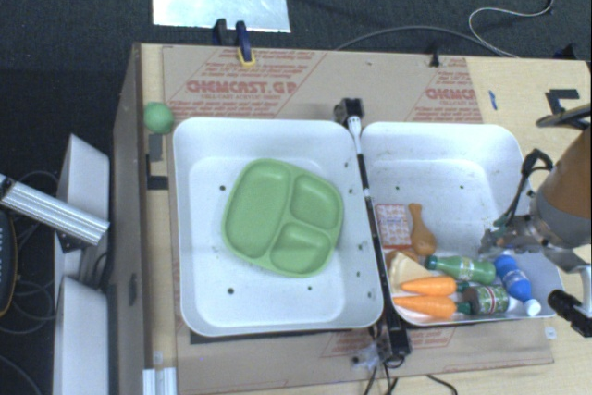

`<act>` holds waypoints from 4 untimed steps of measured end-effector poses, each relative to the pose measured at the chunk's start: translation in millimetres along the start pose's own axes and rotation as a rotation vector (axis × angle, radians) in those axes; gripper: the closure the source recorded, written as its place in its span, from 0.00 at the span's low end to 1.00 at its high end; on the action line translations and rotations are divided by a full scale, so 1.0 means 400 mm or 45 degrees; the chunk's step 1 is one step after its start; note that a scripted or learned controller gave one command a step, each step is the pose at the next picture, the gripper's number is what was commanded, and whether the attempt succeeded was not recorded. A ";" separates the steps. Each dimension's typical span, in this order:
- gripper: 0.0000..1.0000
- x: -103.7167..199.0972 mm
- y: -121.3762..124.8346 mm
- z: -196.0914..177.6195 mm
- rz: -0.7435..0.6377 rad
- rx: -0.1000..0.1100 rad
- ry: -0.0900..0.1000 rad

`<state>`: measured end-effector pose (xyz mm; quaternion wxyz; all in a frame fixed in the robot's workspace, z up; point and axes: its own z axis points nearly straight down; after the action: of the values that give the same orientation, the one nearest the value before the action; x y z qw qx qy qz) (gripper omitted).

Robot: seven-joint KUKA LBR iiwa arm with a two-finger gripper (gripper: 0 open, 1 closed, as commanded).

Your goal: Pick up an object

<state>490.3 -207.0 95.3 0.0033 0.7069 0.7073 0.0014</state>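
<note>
Where bins meet: two carrots (427,296), two bottles (474,283).

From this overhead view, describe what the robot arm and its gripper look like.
The arm enters at the right edge as a rounded grey body with an orange band above the wrist. A thin dark cable loops off its side. Below it sits grey metallic hardware over the right bin; the gripper's shape is too blurred to make out.
</note>
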 end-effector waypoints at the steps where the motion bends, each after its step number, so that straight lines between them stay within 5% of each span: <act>1: 1.00 0.199 -0.004 -0.292 -0.005 0.002 0.003; 2: 0.00 0.198 -0.005 -0.291 -0.003 0.004 0.003; 3: 0.00 0.201 0.079 0.027 -0.002 0.005 0.003; 4: 0.00 0.091 0.369 0.027 -0.005 0.003 0.001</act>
<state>638.1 -170.6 85.4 0.0023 0.7056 0.7086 0.0010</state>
